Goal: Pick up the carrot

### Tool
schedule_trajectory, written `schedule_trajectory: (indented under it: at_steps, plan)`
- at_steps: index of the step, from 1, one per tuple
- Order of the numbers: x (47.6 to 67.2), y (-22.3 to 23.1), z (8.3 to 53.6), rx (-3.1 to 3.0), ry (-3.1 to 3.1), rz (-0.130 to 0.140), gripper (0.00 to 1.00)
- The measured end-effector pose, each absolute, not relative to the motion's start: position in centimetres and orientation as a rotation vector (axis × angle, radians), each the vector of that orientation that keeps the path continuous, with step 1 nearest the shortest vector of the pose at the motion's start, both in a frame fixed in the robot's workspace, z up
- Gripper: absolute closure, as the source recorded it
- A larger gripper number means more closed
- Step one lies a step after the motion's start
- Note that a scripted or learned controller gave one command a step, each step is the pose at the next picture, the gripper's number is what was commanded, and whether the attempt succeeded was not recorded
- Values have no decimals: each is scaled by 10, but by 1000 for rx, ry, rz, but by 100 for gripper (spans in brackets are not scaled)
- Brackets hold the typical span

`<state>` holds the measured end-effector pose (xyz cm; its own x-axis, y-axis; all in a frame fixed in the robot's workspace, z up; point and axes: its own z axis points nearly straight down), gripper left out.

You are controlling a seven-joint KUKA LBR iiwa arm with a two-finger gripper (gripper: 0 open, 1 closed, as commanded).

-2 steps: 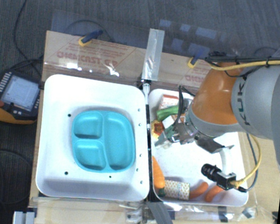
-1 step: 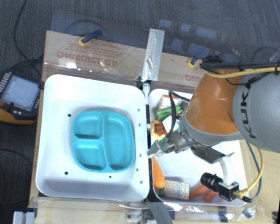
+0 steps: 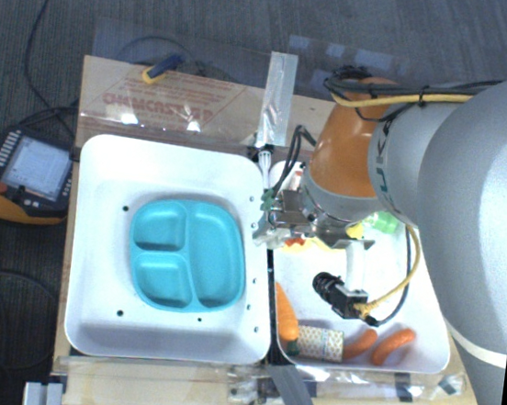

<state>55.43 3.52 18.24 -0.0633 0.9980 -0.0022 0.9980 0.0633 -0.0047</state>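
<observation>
Now your gripper [image 3: 279, 230] hangs above the right bin [image 3: 419, 353]; finger state unreadable; carrot [image 3: 286, 316] lies near its front-left corner.

The gripper [image 3: 281, 221] is hanging over the near-left part of the right bin [image 3: 428, 354], close to the wall it shares with the left bin [image 3: 93, 222]. The tray [image 3: 188, 255] is lying in the left bin, left of the jaws. The carrot [image 3: 286, 317] is lying below the jaws toward the bin's front edge, with a small patterned cylinder [image 3: 318, 342] touching its right side.
</observation>
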Motion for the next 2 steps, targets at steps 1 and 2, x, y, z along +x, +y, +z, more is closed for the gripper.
schedule_trajectory:
  at_steps: [1,2]
  plan:
    - [554,35,183,-2150,-2289,8,0]
    - [530,-22,279,-2034,-2396,6,0]
